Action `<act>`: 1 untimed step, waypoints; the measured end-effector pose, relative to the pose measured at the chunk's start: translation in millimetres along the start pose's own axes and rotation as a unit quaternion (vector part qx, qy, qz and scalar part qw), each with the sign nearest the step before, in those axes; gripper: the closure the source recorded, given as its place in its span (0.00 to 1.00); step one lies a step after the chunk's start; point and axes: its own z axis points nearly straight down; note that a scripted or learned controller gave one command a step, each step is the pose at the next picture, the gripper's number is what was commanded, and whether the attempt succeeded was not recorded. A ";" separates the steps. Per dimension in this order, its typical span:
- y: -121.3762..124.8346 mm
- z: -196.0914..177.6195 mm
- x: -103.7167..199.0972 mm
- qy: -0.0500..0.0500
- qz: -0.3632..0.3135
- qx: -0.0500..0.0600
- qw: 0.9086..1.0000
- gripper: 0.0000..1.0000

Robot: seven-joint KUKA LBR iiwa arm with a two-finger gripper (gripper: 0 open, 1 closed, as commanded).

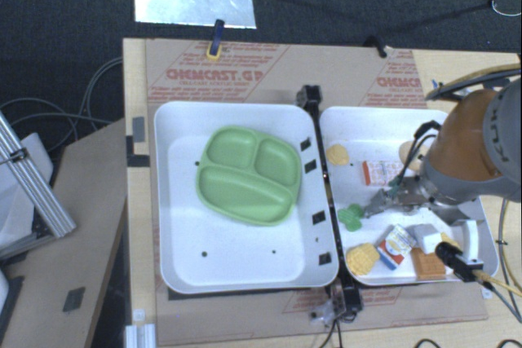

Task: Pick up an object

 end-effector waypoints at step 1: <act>0.4 -10.8 -0.2 0.000 0.000 -0.001 1.000 1.00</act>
